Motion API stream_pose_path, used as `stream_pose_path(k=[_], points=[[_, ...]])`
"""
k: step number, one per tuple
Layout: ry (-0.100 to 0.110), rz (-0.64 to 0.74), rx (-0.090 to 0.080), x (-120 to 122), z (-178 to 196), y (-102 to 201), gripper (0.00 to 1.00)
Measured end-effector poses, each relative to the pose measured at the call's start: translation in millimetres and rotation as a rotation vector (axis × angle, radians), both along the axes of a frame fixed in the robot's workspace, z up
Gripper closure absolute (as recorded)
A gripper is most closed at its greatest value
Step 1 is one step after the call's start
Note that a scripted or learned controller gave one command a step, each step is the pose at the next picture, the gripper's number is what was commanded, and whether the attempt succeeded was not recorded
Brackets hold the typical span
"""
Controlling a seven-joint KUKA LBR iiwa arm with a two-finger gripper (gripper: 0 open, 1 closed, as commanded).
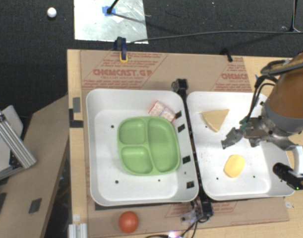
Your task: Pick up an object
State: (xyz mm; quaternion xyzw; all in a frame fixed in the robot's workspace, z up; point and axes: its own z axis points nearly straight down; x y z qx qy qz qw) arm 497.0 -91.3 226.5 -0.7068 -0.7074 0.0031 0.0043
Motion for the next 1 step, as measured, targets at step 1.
stream_pose_path(k=[1], points=[[-0.012, 0.003, -0.002, 2.5, 5.5, 0.1, 0.00]])
